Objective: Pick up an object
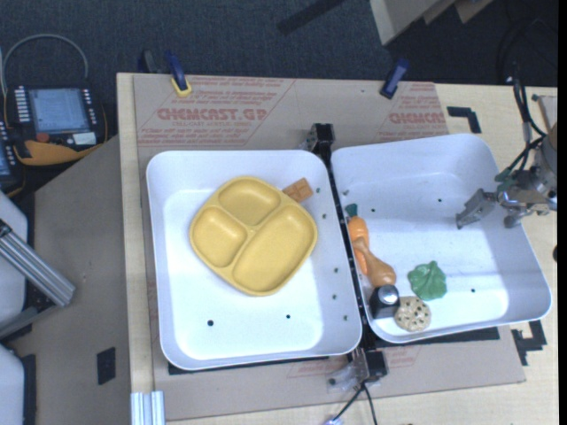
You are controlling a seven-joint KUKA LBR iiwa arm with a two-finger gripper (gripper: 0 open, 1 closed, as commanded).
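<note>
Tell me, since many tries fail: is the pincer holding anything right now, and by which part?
Nothing is held. The pincer hangs open over bare floor of the right bin, apart from the carrot and green leaf.

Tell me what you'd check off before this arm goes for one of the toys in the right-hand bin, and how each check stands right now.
1. Gripper free of any object: ok, nothing sits between its fingers.
2. Gripper over the bin holding the toys: ok, it hangs above the right bin, near the far right side.
3. Gripper lined up over a target: not ok, the carrot, green leaf toy, cookie and small black object all lie apart from it, toward the near left corner.
4. Target clear of neighbours: ok for the green leaf toy; not ok for the cookie, which touches the small black object.
5. Yellow divided plate out of the way: ok, it lies in the left bin.
</note>
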